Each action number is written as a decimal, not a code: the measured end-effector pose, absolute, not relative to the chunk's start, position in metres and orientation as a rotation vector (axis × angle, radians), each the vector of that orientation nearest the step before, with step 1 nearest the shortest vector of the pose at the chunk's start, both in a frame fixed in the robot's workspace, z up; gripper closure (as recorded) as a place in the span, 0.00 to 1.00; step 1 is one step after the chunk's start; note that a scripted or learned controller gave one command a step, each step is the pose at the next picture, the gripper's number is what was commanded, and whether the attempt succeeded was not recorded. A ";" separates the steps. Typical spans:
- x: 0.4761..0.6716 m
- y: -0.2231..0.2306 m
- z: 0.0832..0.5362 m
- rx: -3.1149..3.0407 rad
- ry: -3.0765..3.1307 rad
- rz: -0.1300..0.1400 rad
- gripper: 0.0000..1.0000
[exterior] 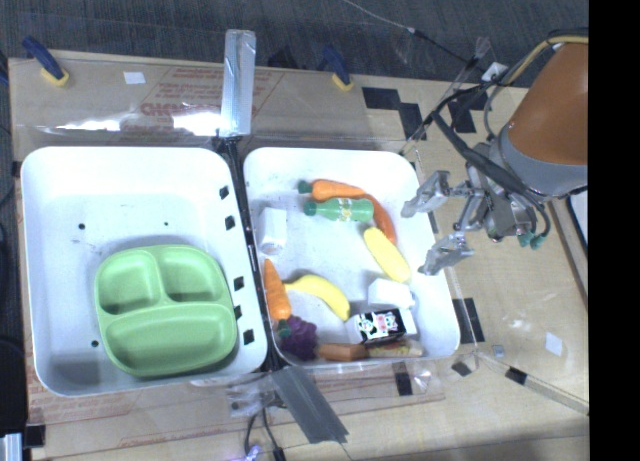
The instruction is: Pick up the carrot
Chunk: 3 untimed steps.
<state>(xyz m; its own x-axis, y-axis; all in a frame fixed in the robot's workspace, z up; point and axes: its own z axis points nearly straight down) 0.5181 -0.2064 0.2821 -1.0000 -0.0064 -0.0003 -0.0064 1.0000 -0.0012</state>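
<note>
A carrot [275, 291] lies along the left wall of the right bin [330, 161], its tip pointing toward the back. Another long orange piece [340, 190] rests at the back of that bin behind a green bottle [340, 211]. My gripper [436, 225] hangs over the right rim of the right bin, well to the right of the carrot. It is open, with one finger [423, 196] toward the back and the other [446, 252] toward the front, and nothing between them.
The right bin also holds two yellow bananas [386, 254] [322, 294], a purple grape bunch [297, 334], a small black-and-white carton [381, 325], a white cup [273, 230] and a reddish stick [345, 352]. A green divided plate [165, 311] sits in the left bin [60, 164].
</note>
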 end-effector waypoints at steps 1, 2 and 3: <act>0.544 -0.209 0.373 -0.376 3.112 -0.007 0.00; 0.588 -0.208 0.387 -0.744 3.047 -0.004 0.00; 0.608 -0.207 0.307 -1.180 2.913 0.004 0.00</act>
<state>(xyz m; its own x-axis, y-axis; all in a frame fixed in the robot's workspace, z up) 0.6079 -0.2074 0.3068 -0.7182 -0.6958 0.0000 -0.6958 0.7182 0.0027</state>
